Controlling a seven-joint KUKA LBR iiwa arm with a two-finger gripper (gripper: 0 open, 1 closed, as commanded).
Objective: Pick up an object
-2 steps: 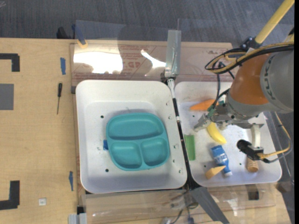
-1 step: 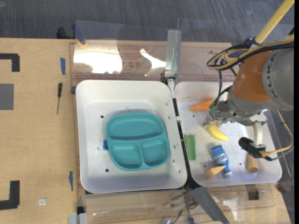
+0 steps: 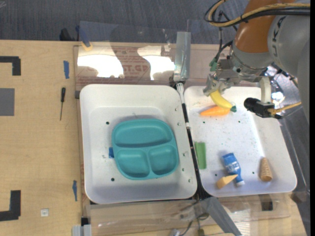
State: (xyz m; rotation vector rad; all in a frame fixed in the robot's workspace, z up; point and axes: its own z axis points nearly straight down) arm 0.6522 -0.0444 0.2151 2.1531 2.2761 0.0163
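My gripper (image 3: 217, 86) hangs over the far left corner of the right bin (image 3: 275, 146). A yellow banana (image 3: 221, 101) lies slantwise right below it, its upper end at the gripper's tip; whether they touch is unclear. An orange carrot (image 3: 215, 111) lies just in front of the banana, touching it. Nearer the front of this bin are a green block (image 3: 200, 155), a blue packet (image 3: 231, 163), a yellow wedge (image 3: 226, 181) and a tan cone (image 3: 266, 169).
The left bin (image 3: 93, 132) holds a teal divided plate (image 3: 144, 148). A clear upright divider (image 3: 182, 58) stands behind the bins' shared rim (image 3: 187, 132). The arm's orange band (image 3: 261, 21) looms over the right bin's far edge.
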